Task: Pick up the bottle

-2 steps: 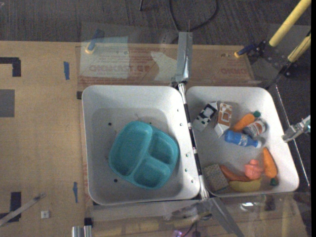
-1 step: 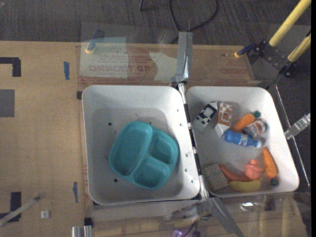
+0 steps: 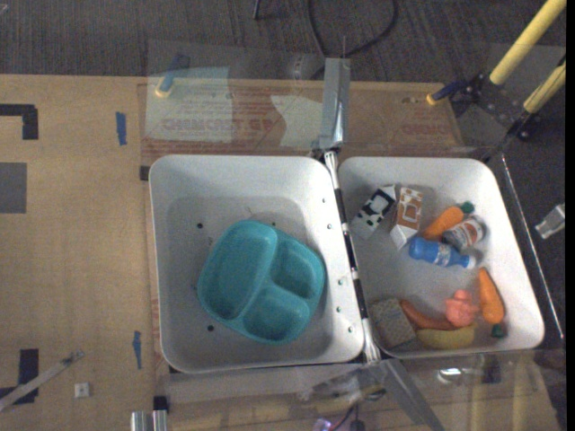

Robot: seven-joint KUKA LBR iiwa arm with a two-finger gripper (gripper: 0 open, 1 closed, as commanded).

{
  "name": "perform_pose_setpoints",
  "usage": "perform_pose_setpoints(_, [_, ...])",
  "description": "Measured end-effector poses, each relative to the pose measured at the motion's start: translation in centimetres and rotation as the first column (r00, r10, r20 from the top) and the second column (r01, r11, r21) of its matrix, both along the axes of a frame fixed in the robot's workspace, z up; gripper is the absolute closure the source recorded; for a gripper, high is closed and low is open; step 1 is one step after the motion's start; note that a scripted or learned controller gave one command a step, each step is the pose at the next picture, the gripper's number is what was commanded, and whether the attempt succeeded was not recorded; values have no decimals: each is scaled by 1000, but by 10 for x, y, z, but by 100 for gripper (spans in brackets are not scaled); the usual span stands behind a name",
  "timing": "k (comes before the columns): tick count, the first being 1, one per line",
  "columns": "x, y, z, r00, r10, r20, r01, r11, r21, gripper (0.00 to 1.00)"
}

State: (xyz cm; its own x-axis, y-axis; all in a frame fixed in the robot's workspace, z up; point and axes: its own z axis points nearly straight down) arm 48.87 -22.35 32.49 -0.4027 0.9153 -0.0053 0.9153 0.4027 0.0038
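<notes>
The bottle [image 3: 440, 253] is blue with a white cap and lies on its side in the middle of the right bin [image 3: 517, 268], cap pointing right. A small can [image 3: 465, 233] touches it just above, and an orange carrot [image 3: 446, 220] lies beside that can.
The right bin also holds a cow toy [image 3: 374, 209], a carton [image 3: 410, 212], a second carrot [image 3: 490, 296], a pink toy [image 3: 461, 308], a banana [image 3: 446, 337] and a sponge [image 3: 393, 321]. A teal divided plate [image 3: 262, 280] sits in the left bin [image 3: 171, 241]. Yellow poles [image 3: 530, 34] stand at the upper right.
</notes>
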Motion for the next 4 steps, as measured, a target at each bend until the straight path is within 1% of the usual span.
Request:
perform_pose_setpoints(1, [35,-1,33,999,-38,0,38,999,0,100])
perform_pose_setpoints(2, [71,-1,42,996,-90,1,90,996,0,100])
perform_pose_setpoints(3, [79,-1,65,978,-210,1,210,978,1,100])
perform_pose_setpoints(4, [25,0,-20,963,-270,-5,270,963,2,100])
